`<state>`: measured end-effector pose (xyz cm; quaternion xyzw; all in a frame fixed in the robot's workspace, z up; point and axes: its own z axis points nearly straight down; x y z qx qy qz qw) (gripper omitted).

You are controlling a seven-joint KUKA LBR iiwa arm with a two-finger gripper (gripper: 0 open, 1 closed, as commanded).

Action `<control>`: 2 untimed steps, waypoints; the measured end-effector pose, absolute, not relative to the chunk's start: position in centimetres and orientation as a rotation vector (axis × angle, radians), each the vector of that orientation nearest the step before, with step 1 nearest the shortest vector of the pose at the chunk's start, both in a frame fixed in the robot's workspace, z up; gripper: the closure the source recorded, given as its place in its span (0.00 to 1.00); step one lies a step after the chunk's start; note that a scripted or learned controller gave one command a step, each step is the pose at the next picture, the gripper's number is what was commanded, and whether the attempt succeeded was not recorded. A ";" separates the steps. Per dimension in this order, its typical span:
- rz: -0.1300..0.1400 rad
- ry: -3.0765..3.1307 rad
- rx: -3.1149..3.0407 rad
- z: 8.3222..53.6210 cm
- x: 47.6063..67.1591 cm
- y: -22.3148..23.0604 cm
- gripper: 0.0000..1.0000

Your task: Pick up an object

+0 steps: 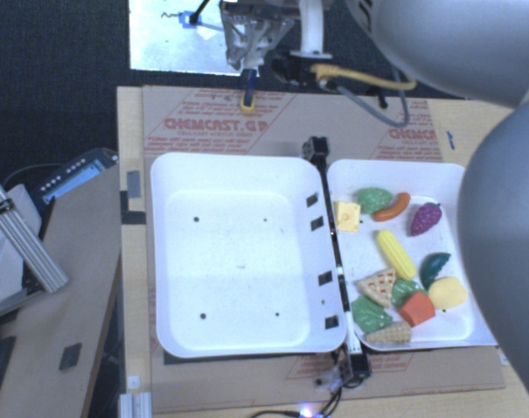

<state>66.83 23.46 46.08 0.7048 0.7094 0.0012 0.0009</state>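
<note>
At the far edge of the bench, beyond both bins, the gripper (247, 70) hangs over the printed cardboard sheet (221, 122), fingers pointing down and drawn close together, with a small yellow piece (247, 103) directly beneath the tips; whether that piece is pinched or merely lying on the cardboard cannot be determined, and the jaws' exact opening cannot be told either. The left bin (173, 177) presents a bare white floor. The right bin (451, 177) carries all the candidate objects, crowded together: a yellow cheese block (347, 217) near the divider (327, 233), a green leafy piece (374, 199) touching an orange sausage (391, 206), a purple grape bunch (425, 218), a corn cob (395, 253) lying at a slant, a dark green piece (435, 266), a lemon-like fruit (448, 293), a red block (417, 308), a pizza wedge (378, 284), and a tan cone-shaped piece (388, 332) at the near rim. In my judgement the toys sit heaped on this side because it serves as the source bin. The cheese block and grape bunch stand most apart and offer the cleanest approach; the near cluster is tightly packed, leaving little room for fingers. The large grey arm link (499, 259) overhangs the right bin's right edge, obscuring that margin.
</note>
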 end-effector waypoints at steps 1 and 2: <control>0.004 2.227 2.213 47.2 66.8 23.5 1.00; 0.004 2.227 2.213 48.9 66.8 23.5 1.00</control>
